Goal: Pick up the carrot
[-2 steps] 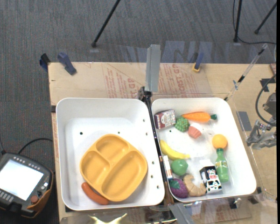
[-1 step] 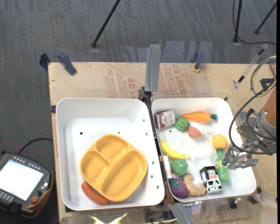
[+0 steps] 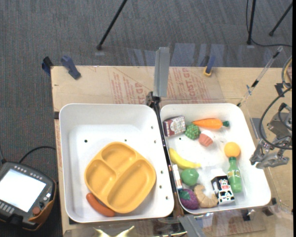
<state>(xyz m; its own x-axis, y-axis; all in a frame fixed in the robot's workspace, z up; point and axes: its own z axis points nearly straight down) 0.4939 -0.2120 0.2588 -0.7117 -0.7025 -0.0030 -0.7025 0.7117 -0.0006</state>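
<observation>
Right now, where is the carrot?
The carrot lies near the far edge of the right bin, beside the broccoli and the small carton.

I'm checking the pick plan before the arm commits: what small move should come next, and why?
Probably carry the gripper over the right bin's rim toward the carrot. The gripper sits outside that bin at its right side, while the carrot lies on its side near the bin's far edge, leaf end pointing right, with the broccoli close beside its tip, so approaching from above looks safest.
</observation>
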